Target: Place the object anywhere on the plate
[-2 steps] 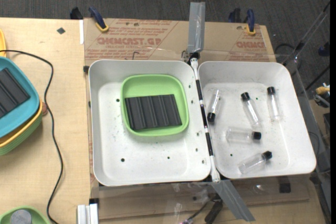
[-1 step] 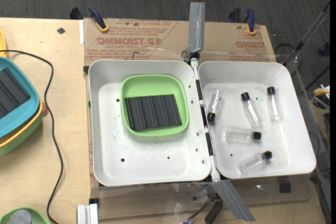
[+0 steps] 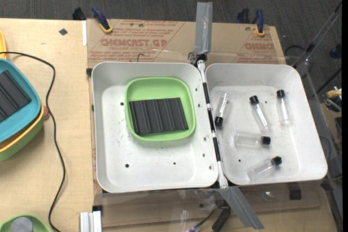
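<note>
The task's things sit in separate bins. The green plate (image 3: 160, 88) lies in the left bin (image 3: 109, 127), toward its far half, with a dark ribbed mat (image 3: 159, 116) covering most of its floor. The candidates for carrying are five clear vials with black caps, all loose in the right bin (image 3: 307, 117), so any of them has to travel leftward over the divider (image 3: 209, 117) between the bins to reach the plate

Which vial the program means cannot be told. The nearest to the plate is the vial by the divider (image 3: 221, 108); it lies just beside that wall, with its long axis running almost straight away from the camera and its cap at the near end. Two more, the middle vial (image 3: 259, 112) and the far-right vial (image 3: 283, 107), lie roughly parallel to it with caps at their far ends. The crosswise vial (image 3: 250, 140) lies across the bin with its cap to the right, and the front vial (image 3: 262, 168) lies aslant near the front wall

Since the arm comes in from the right, I judge the far-right vial and the front vial closest to its approach, and the one by the divider the most awkward because the wall crowds one side. A grasp should close across a vial's short axis. Whether the gripper is open or closed cannot be told here
</note>
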